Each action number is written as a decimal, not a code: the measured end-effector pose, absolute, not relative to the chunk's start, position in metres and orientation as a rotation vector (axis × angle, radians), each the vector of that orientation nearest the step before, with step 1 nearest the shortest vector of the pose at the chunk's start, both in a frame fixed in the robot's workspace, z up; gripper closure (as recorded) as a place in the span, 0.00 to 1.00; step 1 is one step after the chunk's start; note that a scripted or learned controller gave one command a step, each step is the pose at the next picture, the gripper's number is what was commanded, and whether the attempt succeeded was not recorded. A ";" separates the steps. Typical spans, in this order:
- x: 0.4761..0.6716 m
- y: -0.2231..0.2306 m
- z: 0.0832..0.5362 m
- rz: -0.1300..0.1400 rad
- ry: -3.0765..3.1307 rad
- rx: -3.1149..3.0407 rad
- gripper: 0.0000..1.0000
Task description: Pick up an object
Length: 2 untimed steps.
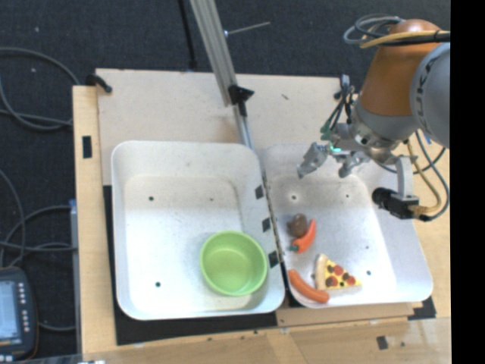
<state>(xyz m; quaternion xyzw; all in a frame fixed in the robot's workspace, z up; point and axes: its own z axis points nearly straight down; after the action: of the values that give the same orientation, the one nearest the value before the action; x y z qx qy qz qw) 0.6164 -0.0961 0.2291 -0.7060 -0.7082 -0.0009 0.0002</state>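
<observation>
The brown ball point(299, 224) lies touching the carrot point(305, 237) near the left wall of the right bin point(394, 268), well apart from my gripper point(330, 161), which hangs spread and empty over the bin's far end. I should come straight down, centred on one piece, clear of its neighbour. I count one ball, one carrot, one sausage point(308, 287), one pizza slice point(333, 273), and one green bowl point(233, 262) in the left bin point(151, 180).

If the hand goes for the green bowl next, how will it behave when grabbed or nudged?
The green bowl looks like thin plastic, so probably light and stiff. Its round, smooth wall may slip from a side pinch; the rim looks the safer grip. Sitting upright on the left bin floor, it would likely slide, not tip.
</observation>
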 end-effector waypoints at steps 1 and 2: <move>0.614 -0.100 0.187 0.006 -2.220 -2.223 0.00; 0.611 -0.102 0.123 0.009 -2.218 -2.221 0.00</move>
<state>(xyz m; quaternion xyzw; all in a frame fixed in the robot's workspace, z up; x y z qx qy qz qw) 0.6106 -0.1018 0.1232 -0.7076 -0.7067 0.0027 0.0011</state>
